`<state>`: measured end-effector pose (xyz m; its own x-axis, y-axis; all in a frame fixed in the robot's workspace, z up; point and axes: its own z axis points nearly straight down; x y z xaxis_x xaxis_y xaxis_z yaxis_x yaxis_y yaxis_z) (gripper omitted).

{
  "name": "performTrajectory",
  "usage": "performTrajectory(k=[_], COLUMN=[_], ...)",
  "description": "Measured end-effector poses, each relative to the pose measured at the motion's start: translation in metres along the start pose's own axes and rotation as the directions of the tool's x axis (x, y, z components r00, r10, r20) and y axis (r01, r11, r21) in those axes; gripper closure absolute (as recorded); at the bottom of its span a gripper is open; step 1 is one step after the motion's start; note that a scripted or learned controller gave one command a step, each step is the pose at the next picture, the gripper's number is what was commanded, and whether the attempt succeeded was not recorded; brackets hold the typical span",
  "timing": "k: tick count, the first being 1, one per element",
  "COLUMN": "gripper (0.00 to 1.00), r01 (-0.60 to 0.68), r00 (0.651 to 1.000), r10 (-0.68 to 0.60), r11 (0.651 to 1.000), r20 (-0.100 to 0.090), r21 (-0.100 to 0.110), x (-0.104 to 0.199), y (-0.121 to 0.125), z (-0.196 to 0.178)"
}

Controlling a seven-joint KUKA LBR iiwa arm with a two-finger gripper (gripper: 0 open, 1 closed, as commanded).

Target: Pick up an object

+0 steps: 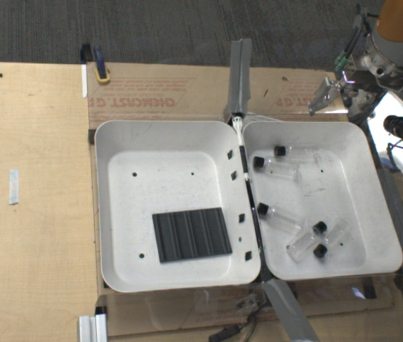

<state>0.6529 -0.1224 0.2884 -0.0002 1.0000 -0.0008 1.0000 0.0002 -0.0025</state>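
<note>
Upper right of frame: gripper (327,93) above far rim of right bin (372,162), fingers spread, nothing held. Lower right: clear vials with black caps (308,242) scattered in right bin. Lower centre: black ribbed block (191,234) in left bin (116,191).

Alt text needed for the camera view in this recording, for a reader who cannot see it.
Two shallow white bins sit side by side on a bench: the right bin holds several clear vials with black caps, the left bin a ridged black tray. The arm's hand hangs above the right bin's far edge, away from the vials.
</note>
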Motion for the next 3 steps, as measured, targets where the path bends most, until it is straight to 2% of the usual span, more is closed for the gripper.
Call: performTrajectory(k=[1, 2, 3], gripper=[0.00, 0.00, 0.00], r01=[0.084, 0.106, 0.201], r00=[0.996, 0.994, 0.980], r10=[-0.084, -0.106, -0.201], r11=[0.996, 0.994, 0.980], r20=[0.000, 0.000, -0.001], r21=[0.000, -0.001, -0.001], x=[-0.050, -0.030, -0.044], y=[-0.075, -0.045, -0.111], z=[0.065, 0.182, 0.198])
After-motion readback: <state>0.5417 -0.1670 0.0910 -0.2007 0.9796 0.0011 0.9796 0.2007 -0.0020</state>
